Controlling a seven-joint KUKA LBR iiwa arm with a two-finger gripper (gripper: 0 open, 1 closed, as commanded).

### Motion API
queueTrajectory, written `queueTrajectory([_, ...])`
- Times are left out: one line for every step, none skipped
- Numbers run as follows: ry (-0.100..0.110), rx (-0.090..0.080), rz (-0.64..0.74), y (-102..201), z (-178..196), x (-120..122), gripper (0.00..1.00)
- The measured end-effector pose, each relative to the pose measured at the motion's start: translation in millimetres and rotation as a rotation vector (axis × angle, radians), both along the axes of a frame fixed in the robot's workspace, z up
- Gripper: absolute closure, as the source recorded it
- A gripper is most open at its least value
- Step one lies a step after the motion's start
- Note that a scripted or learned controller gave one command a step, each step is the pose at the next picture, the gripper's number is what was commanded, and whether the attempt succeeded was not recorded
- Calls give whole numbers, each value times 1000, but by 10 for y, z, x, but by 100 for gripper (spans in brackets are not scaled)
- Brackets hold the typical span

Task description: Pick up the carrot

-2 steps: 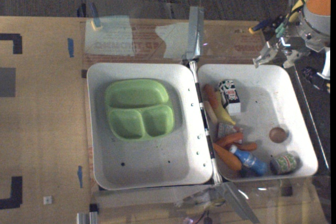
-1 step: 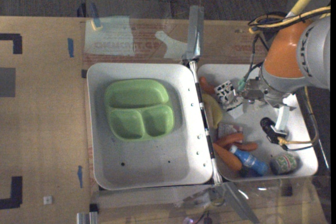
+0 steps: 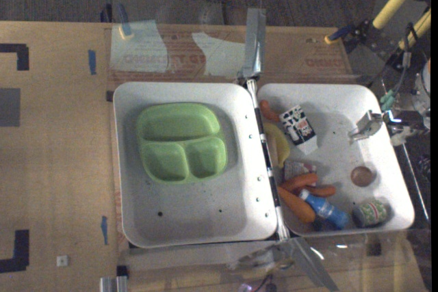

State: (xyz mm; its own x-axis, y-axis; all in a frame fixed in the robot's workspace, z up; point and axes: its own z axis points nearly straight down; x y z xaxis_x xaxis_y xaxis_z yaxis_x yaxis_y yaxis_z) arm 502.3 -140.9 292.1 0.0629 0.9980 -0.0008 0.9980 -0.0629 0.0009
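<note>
Camera view has the gripper [image 3: 368, 125] low over the right bin's [image 3: 404, 202] right side, arm reaching in from the right; its grip cannot be judged. Carrot [image 3: 295, 204] lies near the bin's front left corner.

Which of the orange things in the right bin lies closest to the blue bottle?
The carrot, the long orange piece along the bin's front-left edge, touching the bottle. The other orange pieces lie farther back.

The bench [image 3: 61, 167] carried two white bins side by side: left bin [image 3: 130, 215], right bin [image 3: 400, 205], touching.
</note>
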Motion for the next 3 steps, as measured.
queueTrajectory([2, 1, 54, 131, -1300, -232, 0])
queueTrajectory([-6, 0, -34, 442, -2057, -213, 0])
queueTrajectory([-8, 0, -37, 437, -1954, -209, 100])
